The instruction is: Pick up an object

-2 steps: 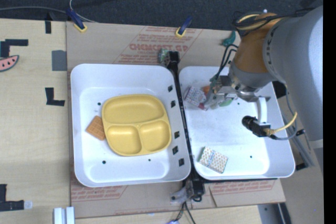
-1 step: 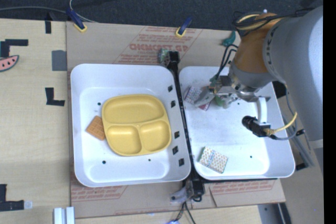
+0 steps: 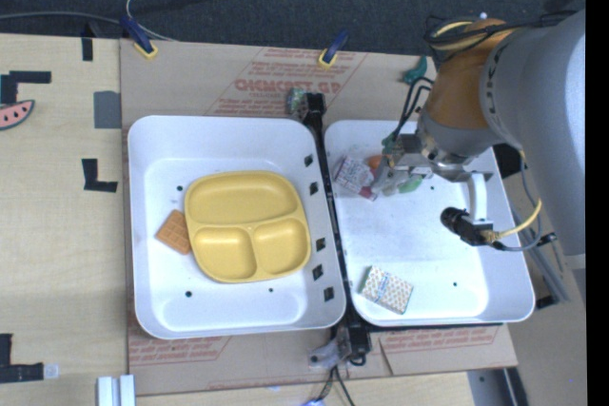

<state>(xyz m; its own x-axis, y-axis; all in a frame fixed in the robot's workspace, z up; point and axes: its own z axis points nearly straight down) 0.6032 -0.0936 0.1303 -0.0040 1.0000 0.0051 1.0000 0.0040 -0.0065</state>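
Camera view, read from left to right. The wooden table (image 3: 57, 233) carries a cardboard sheet (image 3: 276, 81) held along its far edge by two yellow-and-blue clamps (image 3: 141, 39). On the cardboard stand two shallow white bins side by side.

Left bin (image 3: 157, 299): a yellow three-compartment tray (image 3: 247, 225) lies flat near the middle. A small tan, cracker-like square (image 3: 174, 231) lies against the tray's left edge, partly tucked beneath it.

Right bin (image 3: 495, 295): a small cluster of mixed items (image 3: 360, 176), including a crumpled clear wrapper with pink print and something red-orange, lies in the far left corner. A flat patterned packet (image 3: 388, 289) lies apart from the cluster, near the front left of the bin.

The grey arm with its orange band (image 3: 461, 86) enters from the right and bends down over the far part of the right bin. The gripper (image 3: 400, 168) sits low at the right edge of the cluster, near a green piece. Whether the fingers are parted or closed, and whether they grip anything, cannot be told from this angle.
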